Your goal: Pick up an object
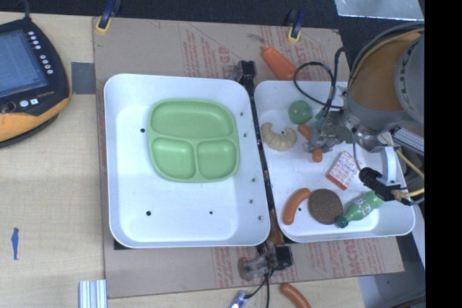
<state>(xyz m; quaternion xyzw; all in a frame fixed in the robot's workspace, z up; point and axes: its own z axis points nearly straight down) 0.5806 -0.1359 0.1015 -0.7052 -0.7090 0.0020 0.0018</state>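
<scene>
Hovering low in the right bin (404, 227), my claw (323, 135) sits just above a small orange piece (317, 154); I cannot tell whether it grips anything yet.

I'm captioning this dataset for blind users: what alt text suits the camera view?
A grey robot arm reaches from the right, its gripper low in the right bin among toy foods: hot dog, brown cookie, green bottle. The left bin holds a green divided plate.
</scene>
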